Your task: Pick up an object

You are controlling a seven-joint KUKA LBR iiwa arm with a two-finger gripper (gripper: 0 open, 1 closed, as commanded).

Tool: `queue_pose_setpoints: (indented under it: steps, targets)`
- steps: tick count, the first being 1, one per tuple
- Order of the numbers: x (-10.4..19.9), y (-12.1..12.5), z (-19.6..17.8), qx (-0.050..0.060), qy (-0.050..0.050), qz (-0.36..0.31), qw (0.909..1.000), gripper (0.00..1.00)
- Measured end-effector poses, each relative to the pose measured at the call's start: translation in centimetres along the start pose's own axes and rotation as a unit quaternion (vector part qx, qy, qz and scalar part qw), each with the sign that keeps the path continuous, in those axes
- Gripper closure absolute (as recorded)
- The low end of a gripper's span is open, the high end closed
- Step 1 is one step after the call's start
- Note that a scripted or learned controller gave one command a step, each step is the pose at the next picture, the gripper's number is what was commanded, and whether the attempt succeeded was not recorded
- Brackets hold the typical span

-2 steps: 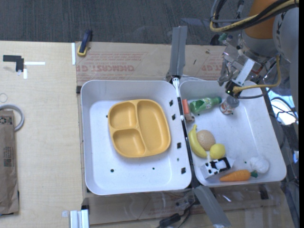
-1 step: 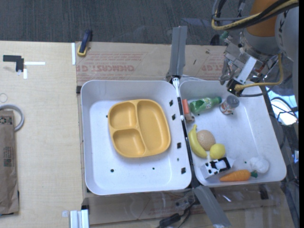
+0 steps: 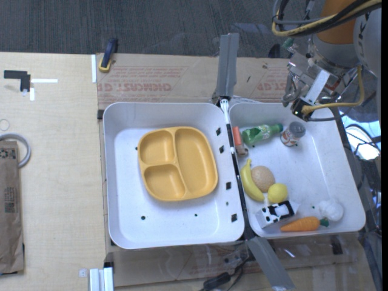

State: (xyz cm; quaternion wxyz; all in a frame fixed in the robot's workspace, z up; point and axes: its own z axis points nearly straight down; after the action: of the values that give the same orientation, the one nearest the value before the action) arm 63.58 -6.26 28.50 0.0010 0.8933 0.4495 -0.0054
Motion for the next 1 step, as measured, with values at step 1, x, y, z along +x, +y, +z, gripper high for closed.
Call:
queue_pose_setpoints:
  steps: [1]
  targets:
    - [-0.02, 0.03, -0.75, 0.001, -0.002, -0.001, 1.0, 1.0]
